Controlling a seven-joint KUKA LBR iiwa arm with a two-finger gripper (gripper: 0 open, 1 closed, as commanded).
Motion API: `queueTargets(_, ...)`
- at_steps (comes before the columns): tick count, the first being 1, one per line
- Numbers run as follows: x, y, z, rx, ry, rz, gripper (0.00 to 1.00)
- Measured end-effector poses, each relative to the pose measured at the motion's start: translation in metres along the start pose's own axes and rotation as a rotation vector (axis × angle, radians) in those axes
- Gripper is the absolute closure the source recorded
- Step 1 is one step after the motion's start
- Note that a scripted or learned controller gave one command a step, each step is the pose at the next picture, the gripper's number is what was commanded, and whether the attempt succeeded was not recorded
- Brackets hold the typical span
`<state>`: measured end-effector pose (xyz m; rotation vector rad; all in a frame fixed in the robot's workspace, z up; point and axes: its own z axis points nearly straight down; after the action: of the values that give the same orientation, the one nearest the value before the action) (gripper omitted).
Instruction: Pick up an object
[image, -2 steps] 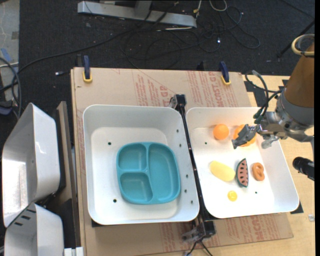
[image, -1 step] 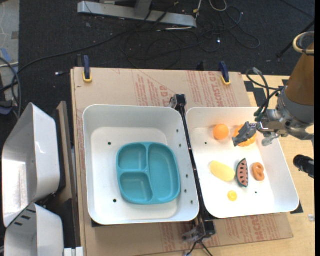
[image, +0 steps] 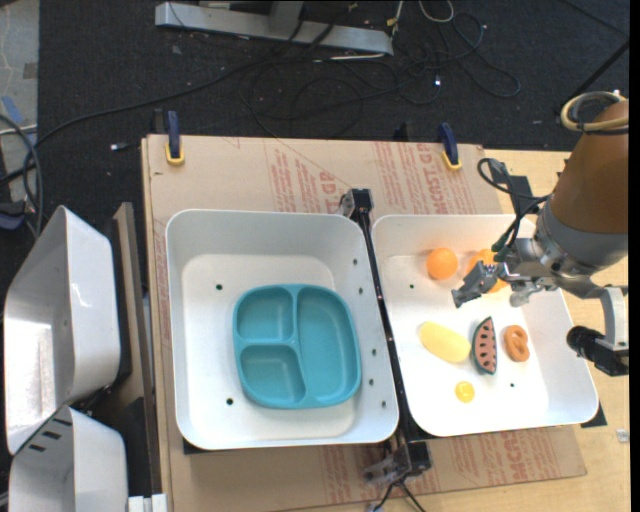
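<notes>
White bins sit side by side on my bench. From the overhead camera I see the left bin (image: 200, 250) holding a teal tray (image: 297, 346) with three compartments, lying flat near its middle. In the right bin (image: 560, 395) I count an orange ball (image: 442, 263) toward the far side, a yellow lemon-like piece (image: 444, 342), a watermelon slice (image: 485, 346) just beside it, a small orange pretzel-like piece (image: 516, 343) next to the slice, and a little yellow disc (image: 464, 392) nearer the front. My arm (image: 590, 200) comes in from the right, and the gripper (image: 478, 282) hangs over the bin just beside the ball. Something orange shows at its fingers; I cannot tell whether they are closed on it.
</notes>
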<state>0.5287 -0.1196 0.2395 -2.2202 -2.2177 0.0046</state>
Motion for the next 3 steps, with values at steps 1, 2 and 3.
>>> queueTargets(1, 0.008, 0.003, 0.047, 0.0, 0.001, 0.0, 0.0)
queueTargets(2, 0.004, 0.0, 0.092, 0.0, 0.0, 0.001, 0.0)
queueTargets(3, 0.005, 0.001, 0.079, -0.004, -0.001, 0.001, 1.0)
